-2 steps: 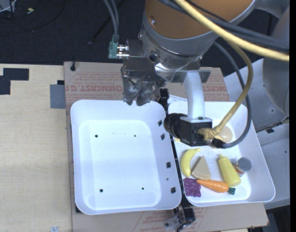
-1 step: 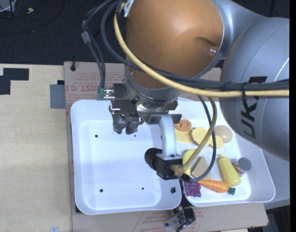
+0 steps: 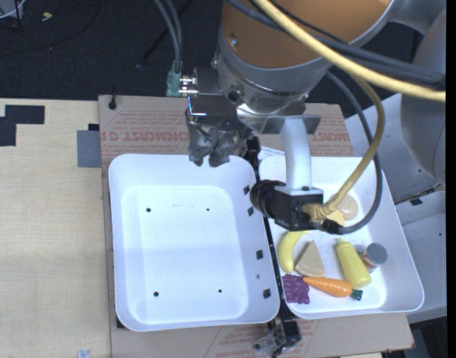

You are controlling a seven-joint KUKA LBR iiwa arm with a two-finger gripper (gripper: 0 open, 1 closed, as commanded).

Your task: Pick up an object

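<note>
Yellow curved toy banana (image 3: 287,250), seemingly of moulded plastic, lay in the near half of the shallow white plastic bin on the view's right (image 3: 407,278), close to that bin's inner wall, and it looked as fair a candidate for lifting as any. By its look it would be light, stiff and probably hollow, not fragile, though its smooth skin might slip. The best hold was judged to be across its middle, square to the curve, where it was narrow enough to span. Crowding was the difficulty. A tan wedge-shaped toy slice (image 3: 311,259) touched its right side, and a purple bunch of toy grapes (image 3: 295,288) sat just beside its lower end. An orange toy carrot (image 3: 326,286) lay along the near side of the wedge. Farther right stood a yellow bottle-shaped toy (image 3: 352,263) and a small round grey-brown can (image 3: 375,255), while a pale round piece (image 3: 349,209) sat farther back, partly hidden by the robot. The dark grey two-finger pincer (image 3: 213,156) hung over the far rim of the other shallow white bin (image 3: 118,237), near the corner where the two bins met. That placed it well apart from the banana, across the dividing walls and toward the back. Whether the pincer was apart or together could not be told from this slanting view, and nothing was seen held in it.
</note>
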